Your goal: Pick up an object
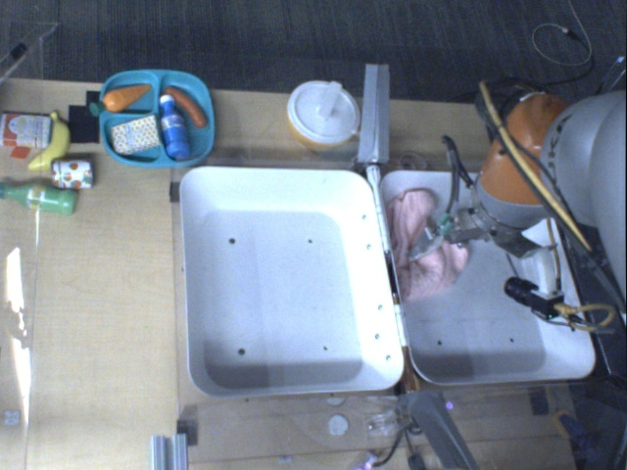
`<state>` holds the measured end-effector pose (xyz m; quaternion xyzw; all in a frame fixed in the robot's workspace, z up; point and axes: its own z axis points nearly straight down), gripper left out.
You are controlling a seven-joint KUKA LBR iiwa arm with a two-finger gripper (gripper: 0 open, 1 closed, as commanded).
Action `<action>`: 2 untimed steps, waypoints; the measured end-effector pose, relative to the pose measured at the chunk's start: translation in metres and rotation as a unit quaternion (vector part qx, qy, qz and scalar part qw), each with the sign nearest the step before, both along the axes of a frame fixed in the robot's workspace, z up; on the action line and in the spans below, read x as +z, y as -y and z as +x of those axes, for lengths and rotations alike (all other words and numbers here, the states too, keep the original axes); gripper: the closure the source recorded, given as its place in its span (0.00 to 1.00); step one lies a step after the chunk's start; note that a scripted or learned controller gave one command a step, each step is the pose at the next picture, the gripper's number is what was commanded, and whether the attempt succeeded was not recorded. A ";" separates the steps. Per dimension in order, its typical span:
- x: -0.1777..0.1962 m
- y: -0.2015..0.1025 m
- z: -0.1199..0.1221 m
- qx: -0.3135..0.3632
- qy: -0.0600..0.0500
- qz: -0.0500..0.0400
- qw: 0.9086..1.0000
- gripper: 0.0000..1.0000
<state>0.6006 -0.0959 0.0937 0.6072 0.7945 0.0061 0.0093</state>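
Observation:
A crumpled pink cloth (419,244) lies in the right bin (490,346), against its left wall. My gripper (438,235) reaches in from the right and is down on the cloth, its fingertips pressed into the folds near the cloth's right side. The grey arm with its orange band (514,155) rises behind it at the right. The left bin (284,282) sits beside it.
Along the bench's back left stand a blue divided tray (196,94) of toy food, a banana (51,143), a small can (72,173) and a green bottle (39,198). A white lidded cup (323,113) sits behind the bins. Cables hang near the arm at the right.

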 end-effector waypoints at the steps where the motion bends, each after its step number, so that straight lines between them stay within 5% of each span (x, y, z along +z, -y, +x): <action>1: 0.012 -0.003 0.002 0.002 0.002 0.002 1.000 1.00; 2: 0.187 -0.027 0.030 0.026 -0.008 0.000 1.000 1.00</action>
